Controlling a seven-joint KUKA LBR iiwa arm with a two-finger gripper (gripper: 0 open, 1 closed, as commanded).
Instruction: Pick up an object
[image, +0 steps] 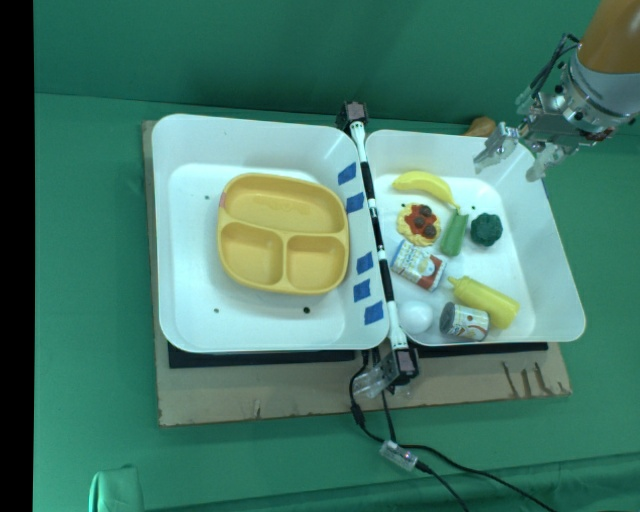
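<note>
The right bin (545, 250) holds several toy foods: a yellow banana (424, 184), a small pizza (420, 223), a green cucumber (454, 233), a broccoli head (487, 229), a red-and-white carton (417, 265), a yellow mustard bottle (486, 297), a can (464, 321) and a white egg (416, 318). My gripper (516, 153) hangs above the bin's far right corner, open, with nothing between its fingers. It is well above and behind the broccoli.
The left bin (190, 150) holds a yellow divided tray (284, 232). A divider with blue tape marks (364, 262) runs between the bins. Cables (420, 460) trail off the cardboard base at the front. A brown object (480, 127) lies just behind the right bin.
</note>
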